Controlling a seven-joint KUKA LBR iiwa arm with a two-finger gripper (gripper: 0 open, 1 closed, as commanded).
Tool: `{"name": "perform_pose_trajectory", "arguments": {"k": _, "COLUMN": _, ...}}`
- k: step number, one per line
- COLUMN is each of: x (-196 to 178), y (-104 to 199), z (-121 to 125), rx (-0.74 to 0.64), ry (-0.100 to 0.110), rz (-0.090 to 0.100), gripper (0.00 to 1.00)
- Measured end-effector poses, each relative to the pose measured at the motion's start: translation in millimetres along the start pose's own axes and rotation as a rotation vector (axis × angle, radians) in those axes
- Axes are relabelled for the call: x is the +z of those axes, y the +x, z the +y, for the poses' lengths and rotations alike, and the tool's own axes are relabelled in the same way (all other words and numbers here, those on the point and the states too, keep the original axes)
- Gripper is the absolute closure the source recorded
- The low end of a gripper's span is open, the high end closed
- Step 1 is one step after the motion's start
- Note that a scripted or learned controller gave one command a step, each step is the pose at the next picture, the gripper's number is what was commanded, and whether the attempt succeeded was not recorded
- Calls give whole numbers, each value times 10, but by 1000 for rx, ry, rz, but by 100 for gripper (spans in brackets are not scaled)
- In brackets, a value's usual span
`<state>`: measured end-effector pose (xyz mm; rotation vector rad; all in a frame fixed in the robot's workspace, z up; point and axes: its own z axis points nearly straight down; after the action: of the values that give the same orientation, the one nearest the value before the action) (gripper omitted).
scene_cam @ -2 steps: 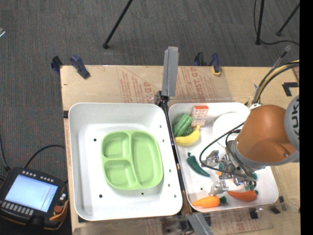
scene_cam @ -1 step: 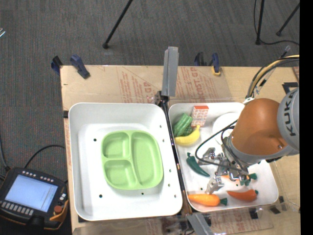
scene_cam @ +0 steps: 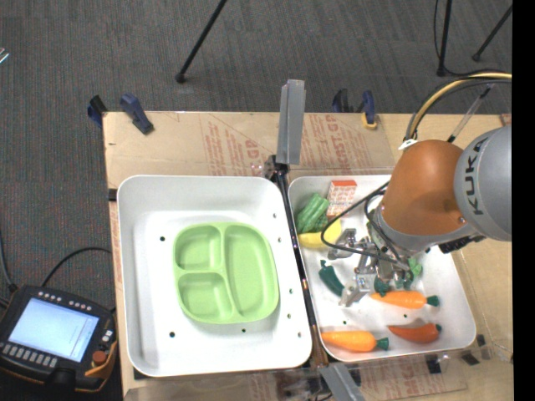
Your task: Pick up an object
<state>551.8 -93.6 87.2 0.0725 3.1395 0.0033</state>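
The grey arm with its orange band reaches in from the right and hangs low over the right-hand shallow white bin (scene_cam: 465,303). The two-finger metal gripper (scene_cam: 361,286) points down into the toy food, just left of centre in that bin. I cannot tell whether the jaws are open or closed: the wrist and cabling cover most of them, and nothing is visibly held between the tips.

Candidate objects all lie in the right bin, which explains the arm's position:
- an orange plastic carrot with a green top (scene_cam: 407,300), just right of the gripper, nearest to it;
- a second orange carrot (scene_cam: 354,339) along the front wall;
- a reddish-orange pepper-like piece (scene_cam: 415,332) toward the front right;
- a dark green pod-shaped toy (scene_cam: 331,278) just left of the gripper;
- a yellow banana-like piece (scene_cam: 318,240) and a ribbed light green vegetable (scene_cam: 312,211) near the divider;
- a small orange-and-white box (scene_cam: 341,195) at the back.

The left-hand white bin (scene_cam: 138,224) holds a light green three-compartment plastic tray (scene_cam: 226,272), lying flat and well apart from the arm. It is probably the drop side.

Judgement: the step in hand is descent or closing on a piece near the first carrot; no lift is evident. The pieces are crowded, so a grasp may slip or catch two at once.
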Motion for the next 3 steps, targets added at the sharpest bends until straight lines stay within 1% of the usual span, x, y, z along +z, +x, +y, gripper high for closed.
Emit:
{"name": "perform_pose_trajectory", "arguments": {"k": 1, "x": -4, "y": -742, "z": 186, "rx": 200, "ry": 1, "rz": 0, "gripper": 0}}
{"name": "perform_pose_trajectory", "arguments": {"k": 2, "x": 6, "y": 202, "z": -257, "rx": 220, "ry": 2, "rz": 4, "gripper": 0}}
{"name": "perform_pose_trajectory", "arguments": {"k": 3, "x": -10, "y": -695, "z": -158, "rx": 366, "ry": 2, "rz": -2, "gripper": 0}}
